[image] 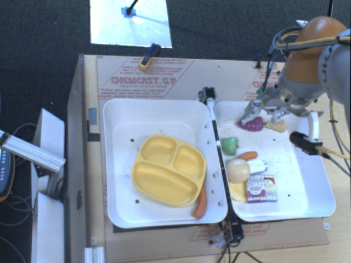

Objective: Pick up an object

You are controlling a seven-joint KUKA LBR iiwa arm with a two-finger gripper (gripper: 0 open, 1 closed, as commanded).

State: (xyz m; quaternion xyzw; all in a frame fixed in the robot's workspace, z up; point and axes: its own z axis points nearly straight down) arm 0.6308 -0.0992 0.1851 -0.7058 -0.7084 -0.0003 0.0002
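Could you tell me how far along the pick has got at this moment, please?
Done: the arm has reached the right bin and the pincer sits low over the purple item. In hand: nothing visibly gripped; the item lies on the bin floor. Left: closing on it and lifting.

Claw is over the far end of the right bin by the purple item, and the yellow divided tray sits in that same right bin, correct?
Not quite. The camera view shows the yellow divided tray in the left bin, not the right. The claw is indeed over the right bin's far end by the purple item.
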